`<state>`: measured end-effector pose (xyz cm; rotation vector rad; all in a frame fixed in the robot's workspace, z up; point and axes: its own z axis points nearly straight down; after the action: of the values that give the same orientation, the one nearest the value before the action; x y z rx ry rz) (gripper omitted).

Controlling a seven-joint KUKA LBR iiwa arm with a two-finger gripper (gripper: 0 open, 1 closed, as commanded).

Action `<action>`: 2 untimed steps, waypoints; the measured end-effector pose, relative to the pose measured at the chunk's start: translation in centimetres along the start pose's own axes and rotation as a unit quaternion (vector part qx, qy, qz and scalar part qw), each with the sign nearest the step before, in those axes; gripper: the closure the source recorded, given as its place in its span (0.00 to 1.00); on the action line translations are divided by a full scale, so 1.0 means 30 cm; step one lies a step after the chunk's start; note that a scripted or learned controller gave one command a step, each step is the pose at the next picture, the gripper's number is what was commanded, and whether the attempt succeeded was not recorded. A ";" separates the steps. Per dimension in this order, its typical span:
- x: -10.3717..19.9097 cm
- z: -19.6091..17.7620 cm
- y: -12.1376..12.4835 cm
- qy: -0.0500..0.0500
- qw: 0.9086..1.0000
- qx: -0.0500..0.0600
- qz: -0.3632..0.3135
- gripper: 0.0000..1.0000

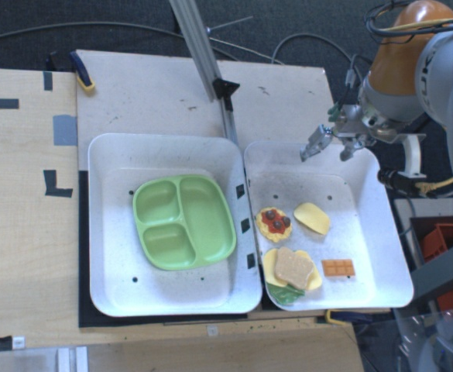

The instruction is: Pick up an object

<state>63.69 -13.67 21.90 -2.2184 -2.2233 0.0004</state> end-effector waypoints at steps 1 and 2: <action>0.000 0.000 0.000 0.000 1.000 0.000 0.000 0.00; 0.003 0.212 -0.019 0.000 1.000 0.003 0.000 0.00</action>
<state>63.11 -13.58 15.52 -2.2158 -2.2199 0.0083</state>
